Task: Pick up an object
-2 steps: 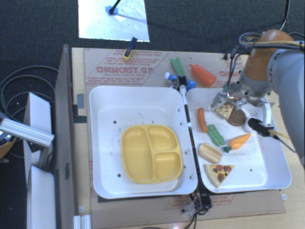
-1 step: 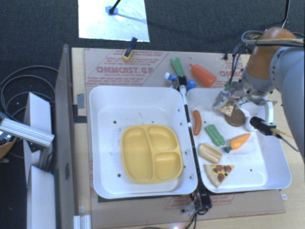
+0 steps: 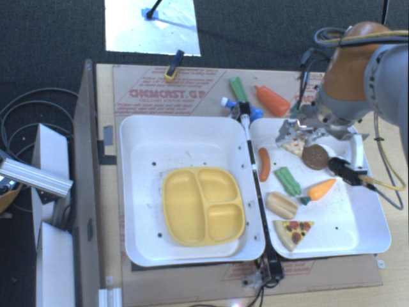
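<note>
From above, the bench carries two shallow white bins side by side on a sheet of printed cardboard (image 3: 167, 89). The left bin (image 3: 137, 171) holds a yellow divided plate (image 3: 203, 205) with three compartments, lying flat near the bin's middle.

The right bin (image 3: 367, 219) holds the toy food. A red-orange sausage (image 3: 264, 164) lies along the bin's left wall. Just right of it is a green pea pod (image 3: 288, 181), and further right an orange carrot (image 3: 319, 189) with a green stub, tilted. Below the pea pod lies a tan bread roll (image 3: 281, 204), and below that a pizza slice (image 3: 293, 231) with red dots near the bin's front edge. A brown round cookie (image 3: 314, 157) sits near the back of the bin, with a pale cracker-like wedge (image 3: 294, 147) just to its left.

The grey arm (image 3: 358, 69) reaches in from the right, and the gripper (image 3: 295, 133) hangs low over the back of the right bin, directly above the pale wedge and next to the cookie. I cannot tell how wide it stands, nor whether anything is in its grasp.

Behind the bins, on the cardboard, lie a second green pod (image 3: 238, 89), a larger orange carrot (image 3: 273, 100), and a small yellow and blue piece (image 3: 173, 66).
</note>
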{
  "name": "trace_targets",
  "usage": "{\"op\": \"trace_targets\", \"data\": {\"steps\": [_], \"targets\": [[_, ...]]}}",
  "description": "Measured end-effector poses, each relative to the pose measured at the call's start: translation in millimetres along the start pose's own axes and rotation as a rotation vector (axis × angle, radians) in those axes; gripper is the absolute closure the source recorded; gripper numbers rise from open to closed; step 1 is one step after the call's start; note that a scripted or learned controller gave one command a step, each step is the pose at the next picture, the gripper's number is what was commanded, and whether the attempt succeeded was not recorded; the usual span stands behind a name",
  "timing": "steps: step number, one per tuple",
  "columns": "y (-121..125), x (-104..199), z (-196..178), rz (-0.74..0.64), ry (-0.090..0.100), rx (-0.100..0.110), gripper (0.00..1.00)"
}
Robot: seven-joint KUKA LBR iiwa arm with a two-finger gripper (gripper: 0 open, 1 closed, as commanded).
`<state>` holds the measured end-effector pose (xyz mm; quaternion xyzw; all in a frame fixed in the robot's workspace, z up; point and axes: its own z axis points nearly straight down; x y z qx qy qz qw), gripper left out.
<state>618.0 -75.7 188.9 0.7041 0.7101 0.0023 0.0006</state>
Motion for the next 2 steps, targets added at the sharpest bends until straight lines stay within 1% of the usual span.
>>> {"op": "trace_targets", "data": {"steps": [1, 2], "targets": [[-35.7, 37.5, -24.9, 0.002, -0.001, 0.004, 1.0], [-70.2, 45.9, -64.6, 0.003, -0.001, 0.003, 1.0]]}}
